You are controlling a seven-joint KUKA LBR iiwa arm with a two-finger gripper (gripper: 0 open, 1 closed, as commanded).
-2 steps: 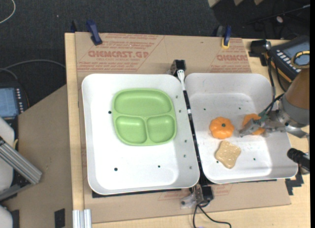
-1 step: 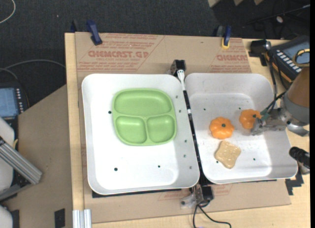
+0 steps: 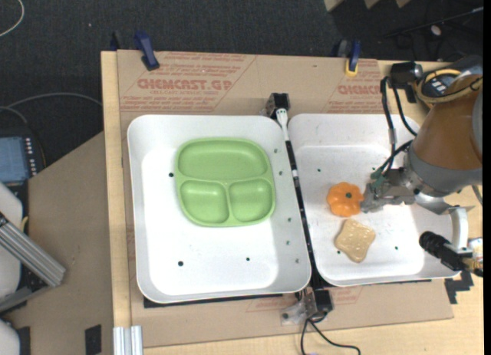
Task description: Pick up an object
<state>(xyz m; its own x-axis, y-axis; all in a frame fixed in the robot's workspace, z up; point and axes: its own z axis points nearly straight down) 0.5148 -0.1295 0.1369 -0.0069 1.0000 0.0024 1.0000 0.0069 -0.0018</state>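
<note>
A small orange pumpkin-like object (image 3: pixel 344 198) with a green stem lies in the right bin (image 3: pixel 330 142), left of centre. Just below it lies a tan slice of bread (image 3: pixel 355 240). My gripper (image 3: pixel 379 189) hangs low in the right bin, right beside the orange object on its right side, under the grey and orange wrist. Its fingertips are too small and dark to read. A green divided plate (image 3: pixel 225 181) rests in the left bin (image 3: pixel 153 215).
Both white bins sit on a cardboard-covered bench (image 3: pixel 192 77). Black clips hold the seam between the bins at the top (image 3: pixel 278 105) and bottom (image 3: pixel 318 300). Cables trail from the arm at the right. Blue and yellow clamps hold the board's far edge.
</note>
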